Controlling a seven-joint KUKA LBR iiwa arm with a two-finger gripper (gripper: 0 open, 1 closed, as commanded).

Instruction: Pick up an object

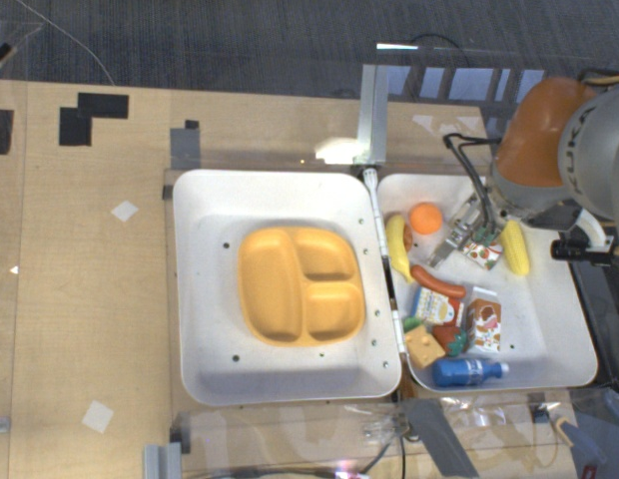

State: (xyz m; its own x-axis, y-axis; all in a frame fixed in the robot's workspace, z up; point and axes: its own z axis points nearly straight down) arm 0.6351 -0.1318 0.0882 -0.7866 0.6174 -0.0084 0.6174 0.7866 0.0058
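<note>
White right bin (579, 352) holds a small red-and-white carton (482, 254) under the pincer (456, 241).

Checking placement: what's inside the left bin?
The left bin holds one yellow tray with three empty compartments. What's beneath the tray is covered.

You have one fixed camera above the pale wooden bench (80, 297), angled down at moderate range on both shallow white plastic bins (205, 218), grey orange-banded arm (559, 148) entering from right.
</note>
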